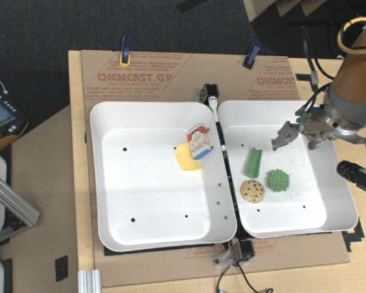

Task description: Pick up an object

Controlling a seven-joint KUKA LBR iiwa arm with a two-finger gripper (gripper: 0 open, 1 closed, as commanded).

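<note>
The tabletop (79, 163), covered by a brown cardboard sheet printed with red lettering, carries two shallow white plastic bins side by side. The left bin (146, 224) holds a pale yellow rounded block (186, 158) with a small red, white and blue carton (199, 141) leaning against its upper right edge, the two touching. The right bin (329, 215) holds three small pieces grouped near its left wall: an upright green stick-shaped piece (253, 162), a round green knobbly ball (278, 180) just beside it to the lower right, and a tan speckled cookie-shaped disc (252, 191) just below the stick. The grey arm with its orange band (354, 72) reaches in from the right, and its gripper (285, 137) hangs above the upper part of the right bin, near the green stick but apart from it, with nothing between its fingers; how far those fingers stand apart cannot be told from this angle. Any of these pieces would serve as the object to pick. The likely trouble is crowding: the three right-bin pieces sit so close that a descent slightly off centre could land a finger on a neighbour, knock the stick aside, or send the ball rolling away.
</note>
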